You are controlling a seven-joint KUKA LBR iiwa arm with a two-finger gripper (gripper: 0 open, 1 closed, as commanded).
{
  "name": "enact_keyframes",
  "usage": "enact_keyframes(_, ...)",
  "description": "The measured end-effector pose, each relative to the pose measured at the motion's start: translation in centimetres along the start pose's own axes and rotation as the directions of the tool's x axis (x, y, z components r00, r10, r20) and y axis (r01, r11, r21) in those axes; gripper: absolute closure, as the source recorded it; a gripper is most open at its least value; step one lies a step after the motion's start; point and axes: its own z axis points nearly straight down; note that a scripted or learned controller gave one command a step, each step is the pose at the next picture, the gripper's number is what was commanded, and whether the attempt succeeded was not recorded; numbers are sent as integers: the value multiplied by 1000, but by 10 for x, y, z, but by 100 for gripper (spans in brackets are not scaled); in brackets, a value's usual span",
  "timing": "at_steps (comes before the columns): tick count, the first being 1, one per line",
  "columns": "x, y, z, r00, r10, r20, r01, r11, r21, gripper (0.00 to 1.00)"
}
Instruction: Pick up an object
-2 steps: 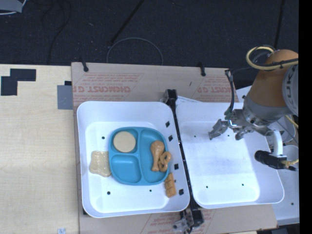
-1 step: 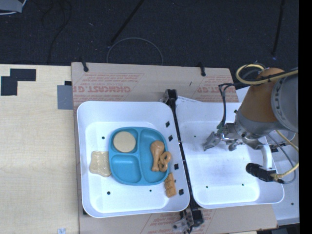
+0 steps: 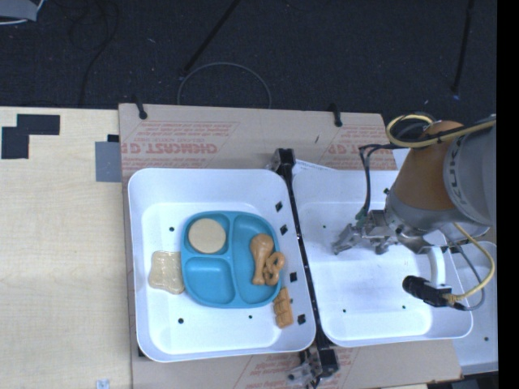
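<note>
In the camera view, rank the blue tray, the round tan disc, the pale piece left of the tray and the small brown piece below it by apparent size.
Largest to smallest:
1. blue tray
2. round tan disc
3. pale piece, close to the disc, so that order is unsure
4. small brown piece

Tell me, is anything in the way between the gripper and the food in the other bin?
Yes. The gripper hangs over the right bin, while the pretzel lies on the blue tray in the left bin. The raised walls where the bins meet, with a black divider, stand between them.
</note>
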Motion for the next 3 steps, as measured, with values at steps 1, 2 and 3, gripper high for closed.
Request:
enact_keyframes(1, -1, 0, -12, 1000, 3, 0, -3, 1000, -1, 100)
enact_keyframes(2, -2, 1, -53, 1000, 2, 1, -2, 1000, -5, 100)
enact_keyframes(3, -1, 4, -116, 1000, -1, 2, 1, 1000, -8, 100)
